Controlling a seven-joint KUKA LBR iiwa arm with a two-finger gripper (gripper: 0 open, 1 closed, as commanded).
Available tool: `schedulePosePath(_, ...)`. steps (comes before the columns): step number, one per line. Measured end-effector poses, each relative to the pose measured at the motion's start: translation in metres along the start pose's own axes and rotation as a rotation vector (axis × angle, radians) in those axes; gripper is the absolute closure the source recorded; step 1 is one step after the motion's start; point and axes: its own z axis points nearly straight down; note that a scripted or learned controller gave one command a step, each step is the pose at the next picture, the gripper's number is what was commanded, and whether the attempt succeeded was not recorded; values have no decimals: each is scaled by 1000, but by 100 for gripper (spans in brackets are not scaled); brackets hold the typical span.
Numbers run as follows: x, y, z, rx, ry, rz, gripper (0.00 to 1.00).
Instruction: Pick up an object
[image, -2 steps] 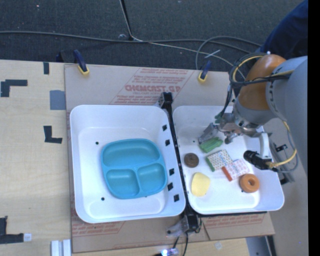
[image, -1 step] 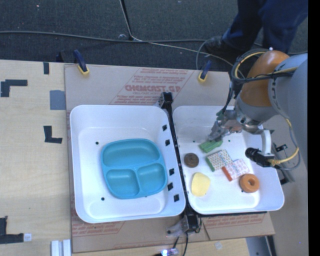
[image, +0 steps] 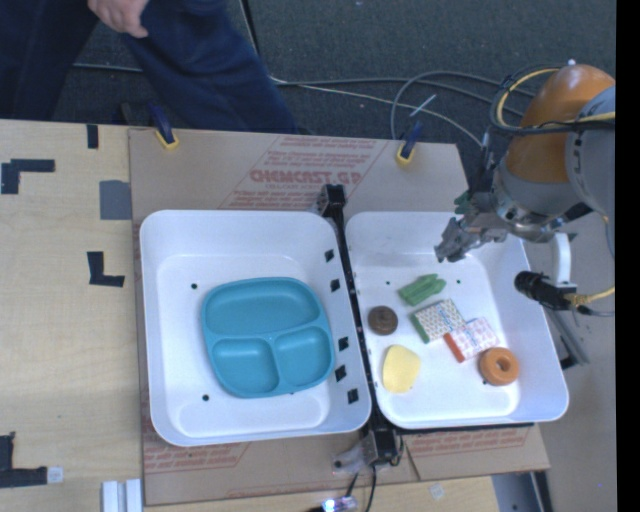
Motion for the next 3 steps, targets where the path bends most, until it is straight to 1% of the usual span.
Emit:
schedulePosePath(1,0,1,-53,1,0,-1,100)
schedulePosePath(3,112,-24,-65,5,1,-3,100)
